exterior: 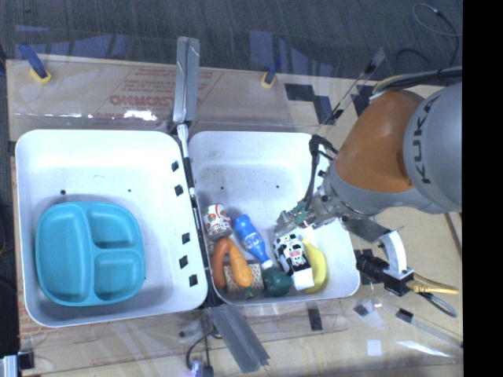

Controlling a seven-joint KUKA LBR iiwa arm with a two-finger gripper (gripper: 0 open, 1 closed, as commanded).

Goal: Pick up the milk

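We find the milk carton [291, 251] (cow-spotted, black on white) in the right bin [236, 159], wedged between a blue bottle [249, 237] and a banana [316, 266]. The gripper [302, 214] hangs just above it; we cannot tell how its fingers stand. We judge the carton light, stiff and a little slick, so we would grip its flat sides.
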